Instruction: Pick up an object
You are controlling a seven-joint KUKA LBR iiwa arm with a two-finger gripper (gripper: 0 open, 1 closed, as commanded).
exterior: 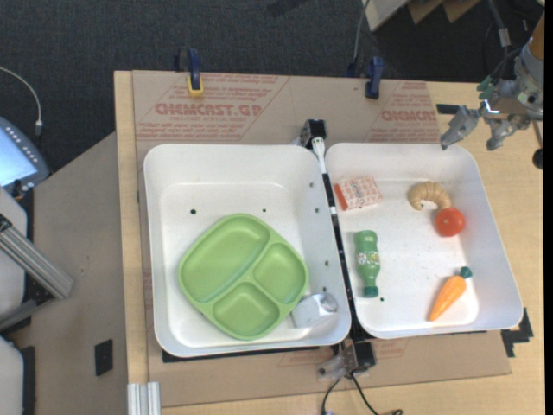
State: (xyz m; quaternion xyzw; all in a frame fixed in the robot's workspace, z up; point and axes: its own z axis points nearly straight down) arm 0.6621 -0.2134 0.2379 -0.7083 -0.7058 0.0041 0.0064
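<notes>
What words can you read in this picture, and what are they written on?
"CHEMCAST G.P": red print on the brown board behind the left bin.
"CHEMCAST": the same red print, partly cut off, on the board behind the right bin.
Small packet in the right bin: red and white print, too blurred to read.
Green bottle: label too small to read.

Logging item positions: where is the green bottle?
The green bottle lies in the right bin near its left wall, below the snack packet.
</notes>
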